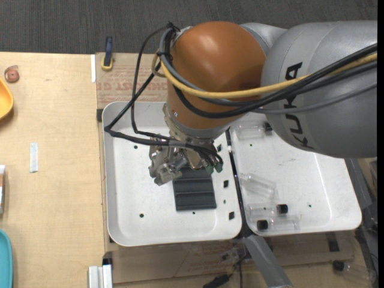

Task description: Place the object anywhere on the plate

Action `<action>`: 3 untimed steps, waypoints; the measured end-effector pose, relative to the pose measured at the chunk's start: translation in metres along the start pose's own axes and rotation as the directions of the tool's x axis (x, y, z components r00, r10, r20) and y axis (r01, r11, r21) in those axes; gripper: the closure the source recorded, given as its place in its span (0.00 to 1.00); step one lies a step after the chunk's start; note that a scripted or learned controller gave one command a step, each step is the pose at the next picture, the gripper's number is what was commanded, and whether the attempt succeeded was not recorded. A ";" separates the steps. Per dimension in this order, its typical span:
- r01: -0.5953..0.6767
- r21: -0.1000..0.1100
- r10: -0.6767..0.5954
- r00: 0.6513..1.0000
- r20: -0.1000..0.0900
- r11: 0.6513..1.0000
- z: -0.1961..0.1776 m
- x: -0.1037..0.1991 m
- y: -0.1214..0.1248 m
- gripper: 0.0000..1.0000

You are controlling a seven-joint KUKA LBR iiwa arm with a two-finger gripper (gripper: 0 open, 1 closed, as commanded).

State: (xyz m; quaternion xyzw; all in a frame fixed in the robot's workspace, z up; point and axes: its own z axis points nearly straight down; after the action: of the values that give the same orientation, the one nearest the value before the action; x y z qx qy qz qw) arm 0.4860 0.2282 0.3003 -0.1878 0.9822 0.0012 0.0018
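My gripper (174, 165) hangs low over the middle of the left white bin (123, 215), under the arm's orange band and a tangle of black cables. A dark ribbed rectangular block (194, 194) sits directly below and to the right of the gripper, against the bin floor. Its upper edge runs under the gripper's metal parts, and whether it is gripped or only touched is hidden from me. The arm's bulk covers the back of both bins.
The right bin (327, 209) holds clear plastic pieces (259, 189) and small black bits (282, 209). On the wooden bench to the left lie a yellow dish edge (3, 101), a small white strip (33, 158) and a teal rim (3, 260). A blue clamp (108, 51) stands behind the bins.
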 end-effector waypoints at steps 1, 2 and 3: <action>0.000 0.000 0.000 1.000 0.000 1.000 0.000 0.000 0.000 0.00; -0.003 -0.001 0.003 1.000 0.002 1.000 -0.009 -0.001 -0.001 1.00; -0.003 -0.001 0.003 1.000 0.002 1.000 -0.009 -0.001 -0.001 0.00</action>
State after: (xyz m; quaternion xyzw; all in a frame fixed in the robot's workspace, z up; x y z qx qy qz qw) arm 0.4875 0.2280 0.3092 -0.1862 0.9825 0.0020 0.0027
